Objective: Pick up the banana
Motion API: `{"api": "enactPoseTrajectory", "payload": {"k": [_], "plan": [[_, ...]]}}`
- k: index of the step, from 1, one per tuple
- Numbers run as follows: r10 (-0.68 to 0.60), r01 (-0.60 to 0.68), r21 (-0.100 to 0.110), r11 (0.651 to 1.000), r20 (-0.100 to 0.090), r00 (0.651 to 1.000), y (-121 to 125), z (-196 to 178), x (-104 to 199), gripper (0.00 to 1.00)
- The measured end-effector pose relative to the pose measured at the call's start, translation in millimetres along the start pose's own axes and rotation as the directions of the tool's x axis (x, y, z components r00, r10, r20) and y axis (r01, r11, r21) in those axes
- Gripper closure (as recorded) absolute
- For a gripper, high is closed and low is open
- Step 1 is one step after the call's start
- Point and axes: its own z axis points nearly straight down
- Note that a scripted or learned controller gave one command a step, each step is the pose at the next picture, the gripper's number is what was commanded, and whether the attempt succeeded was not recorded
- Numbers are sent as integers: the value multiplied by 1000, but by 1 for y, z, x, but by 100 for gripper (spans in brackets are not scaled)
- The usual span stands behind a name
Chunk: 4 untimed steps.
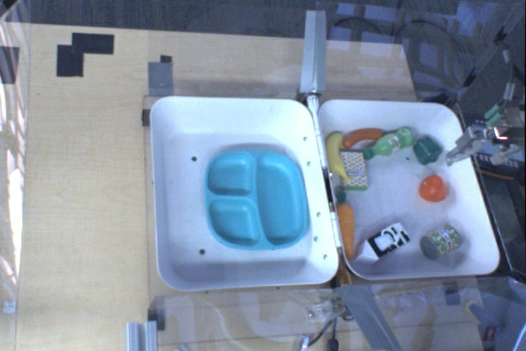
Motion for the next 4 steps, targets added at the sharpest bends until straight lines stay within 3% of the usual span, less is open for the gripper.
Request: {"api": "enactPoseTrajectory", "payload": {"k": [1, 2, 3, 4], "plan": [[443, -443, 4, 897, 1, 897, -47, 80, 79, 0], [468, -468, 1, 884, 2, 884, 49, 91, 157, 0], [617, -617, 1, 787, 3, 787, 86, 91, 240, 0], [788, -788, -2, 616, 2, 616, 124, 25, 221, 0]]}}
